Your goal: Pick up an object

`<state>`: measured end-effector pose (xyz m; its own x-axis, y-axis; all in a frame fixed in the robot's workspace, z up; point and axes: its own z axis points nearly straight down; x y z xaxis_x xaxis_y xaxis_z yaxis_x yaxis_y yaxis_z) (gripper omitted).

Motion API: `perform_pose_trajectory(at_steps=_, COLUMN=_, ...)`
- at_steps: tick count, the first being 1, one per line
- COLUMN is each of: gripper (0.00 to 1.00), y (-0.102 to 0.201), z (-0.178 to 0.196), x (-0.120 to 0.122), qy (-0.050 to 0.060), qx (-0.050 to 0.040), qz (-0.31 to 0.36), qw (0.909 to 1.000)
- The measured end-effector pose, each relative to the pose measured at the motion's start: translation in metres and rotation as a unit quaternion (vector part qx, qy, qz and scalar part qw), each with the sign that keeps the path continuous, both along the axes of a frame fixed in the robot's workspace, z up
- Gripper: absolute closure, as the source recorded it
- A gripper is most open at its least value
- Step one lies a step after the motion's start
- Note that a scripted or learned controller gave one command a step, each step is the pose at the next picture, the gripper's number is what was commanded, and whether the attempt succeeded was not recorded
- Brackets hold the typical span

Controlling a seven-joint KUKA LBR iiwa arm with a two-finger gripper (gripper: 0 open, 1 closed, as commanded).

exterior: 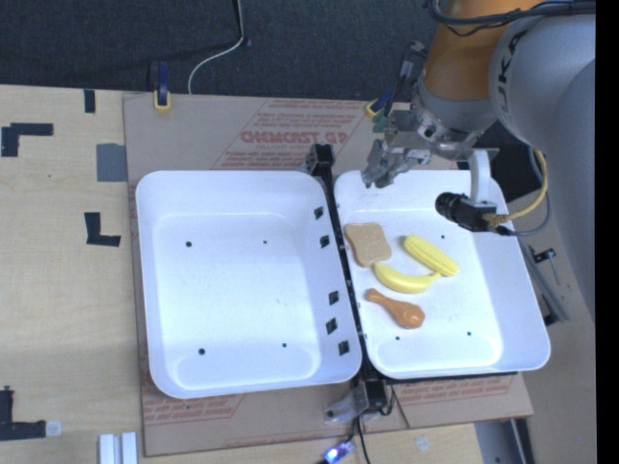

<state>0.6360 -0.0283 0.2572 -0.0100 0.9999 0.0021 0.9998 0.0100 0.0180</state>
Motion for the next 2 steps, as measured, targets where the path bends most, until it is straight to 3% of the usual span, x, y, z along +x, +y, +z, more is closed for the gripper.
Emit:
perform_pose_trajectory(at_steps=1, gripper=1.00, y=0.031, z=-0.037, x=-0.076, qy=0.013, qx=-0.0003, qz=-0.003, qw=0.9999)
perform_pose_trajectory(at_steps=2, gripper=1.00, y=0.030, z=-0.026, x=-0.074, qy=0.011, qx=-0.0012, qz=-0.004, qw=0.9999)
